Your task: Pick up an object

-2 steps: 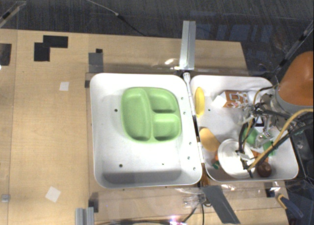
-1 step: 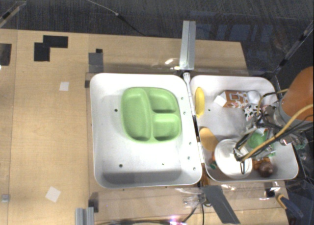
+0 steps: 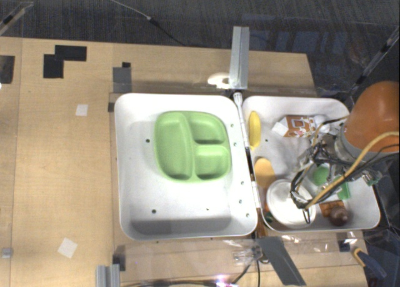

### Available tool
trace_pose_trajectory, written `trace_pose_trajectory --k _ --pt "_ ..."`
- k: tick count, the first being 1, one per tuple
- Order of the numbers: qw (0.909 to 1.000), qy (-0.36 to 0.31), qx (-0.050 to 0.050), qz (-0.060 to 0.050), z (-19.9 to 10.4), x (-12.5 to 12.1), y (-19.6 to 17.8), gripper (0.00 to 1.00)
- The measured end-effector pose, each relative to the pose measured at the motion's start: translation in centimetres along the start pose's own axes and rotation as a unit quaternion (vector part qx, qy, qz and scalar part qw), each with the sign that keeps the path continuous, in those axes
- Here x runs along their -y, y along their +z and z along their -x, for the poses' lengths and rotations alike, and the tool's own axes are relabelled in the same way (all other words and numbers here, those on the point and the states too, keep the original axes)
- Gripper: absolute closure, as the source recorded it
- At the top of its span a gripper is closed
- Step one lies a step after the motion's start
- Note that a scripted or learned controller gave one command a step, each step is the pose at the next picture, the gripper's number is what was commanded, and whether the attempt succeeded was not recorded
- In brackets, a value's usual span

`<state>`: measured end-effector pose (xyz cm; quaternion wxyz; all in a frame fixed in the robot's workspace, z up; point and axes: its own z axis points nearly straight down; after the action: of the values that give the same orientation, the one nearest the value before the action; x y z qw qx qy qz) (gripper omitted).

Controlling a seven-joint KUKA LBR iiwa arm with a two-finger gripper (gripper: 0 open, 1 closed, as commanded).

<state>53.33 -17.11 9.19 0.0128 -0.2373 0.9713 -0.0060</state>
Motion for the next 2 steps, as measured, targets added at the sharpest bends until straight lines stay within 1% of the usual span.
trace_pose_trajectory --k 1,2 --pt "0.9999 -0.003 0.010 -0.006 0.7 0.2 -1.5 1.00" --pt "0.9891 -0.147 -0.008 0.012 6.2 6.9 -4.9 1.00"
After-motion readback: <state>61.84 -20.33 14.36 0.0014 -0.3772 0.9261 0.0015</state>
